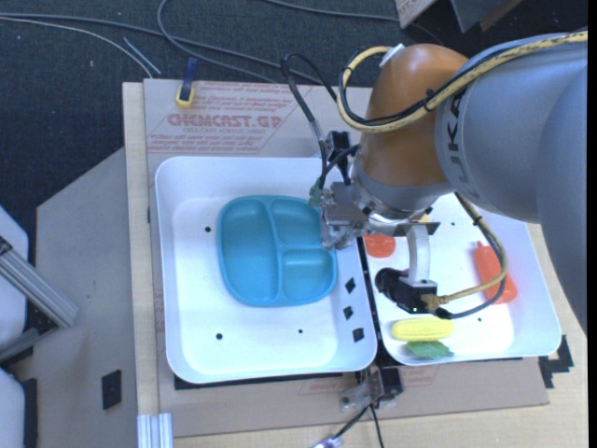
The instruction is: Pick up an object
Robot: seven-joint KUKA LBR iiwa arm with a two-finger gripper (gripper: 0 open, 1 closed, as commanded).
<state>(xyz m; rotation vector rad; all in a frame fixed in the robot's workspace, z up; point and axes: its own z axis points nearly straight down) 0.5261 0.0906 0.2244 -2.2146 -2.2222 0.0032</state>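
Gripper sits over the blue tray's right edge in the left bin; whether it's apart or together, can't tell.

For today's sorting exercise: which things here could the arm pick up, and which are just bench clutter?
Pickable:
blue divided plate
yellow piece
green piece
orange carrot-like piece
small orange piece

Clutter:
cardboard sheet
floor cables

Grey arm, orange band
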